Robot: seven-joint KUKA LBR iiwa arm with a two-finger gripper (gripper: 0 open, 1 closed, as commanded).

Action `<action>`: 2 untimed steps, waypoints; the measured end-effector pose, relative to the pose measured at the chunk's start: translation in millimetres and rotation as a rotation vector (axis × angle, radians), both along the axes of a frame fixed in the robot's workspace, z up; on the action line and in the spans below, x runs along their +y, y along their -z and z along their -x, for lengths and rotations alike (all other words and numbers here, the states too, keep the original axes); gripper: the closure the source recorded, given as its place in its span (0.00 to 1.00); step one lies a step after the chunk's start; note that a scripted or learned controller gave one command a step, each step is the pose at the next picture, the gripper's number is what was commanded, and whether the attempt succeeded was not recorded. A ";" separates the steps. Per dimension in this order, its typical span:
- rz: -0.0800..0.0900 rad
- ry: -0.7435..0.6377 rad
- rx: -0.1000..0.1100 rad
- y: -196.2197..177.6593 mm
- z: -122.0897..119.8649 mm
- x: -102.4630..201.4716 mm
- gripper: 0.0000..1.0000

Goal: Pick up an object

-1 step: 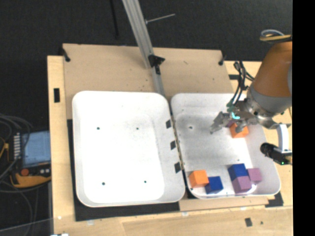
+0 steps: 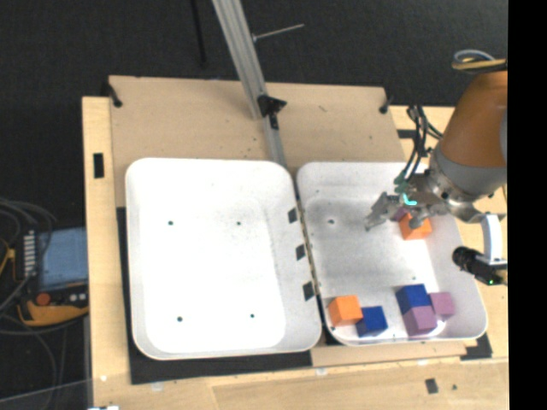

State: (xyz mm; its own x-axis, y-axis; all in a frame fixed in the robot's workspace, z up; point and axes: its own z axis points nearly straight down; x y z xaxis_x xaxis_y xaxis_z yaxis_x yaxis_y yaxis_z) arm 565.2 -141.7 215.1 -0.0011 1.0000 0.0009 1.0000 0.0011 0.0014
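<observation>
- Broadly, the arm (image 2: 479, 135) leans in over the right bin (image 2: 342, 195), the larger things first: the left bin (image 2: 214, 254) lies well off to the gripper's far side, away from the arm
- Step in hand, as I judge it: closing in on a block for the grasp, with the lift not yet done
- Gripper (image 2: 402, 207) hangs over the upper part of the right bin; how far apart its fingers stand I cannot tell, and nothing is plainly held between them
- Orange block (image 2: 417, 226) sits just beside and below the gripper, partly hidden by it; small, boxy, bright orange with a darker top face
- Next move likely calls for centring on that block, closing firmly, then rising straight
- Other blocks sit well below the gripper along the near rim: blue block (image 2: 413, 297), purple block (image 2: 420, 319), second orange block (image 2: 345, 309), small blue block (image 2: 373, 320), pale purple block (image 2: 443, 304)
</observation>
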 end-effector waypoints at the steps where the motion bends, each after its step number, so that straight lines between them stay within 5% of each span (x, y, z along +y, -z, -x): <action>1: 0.002 0.003 0.006 62.4 -2.8 -0.4 0.00; 2: 0.002 0.003 0.006 114.9 -1.8 -1.6 0.00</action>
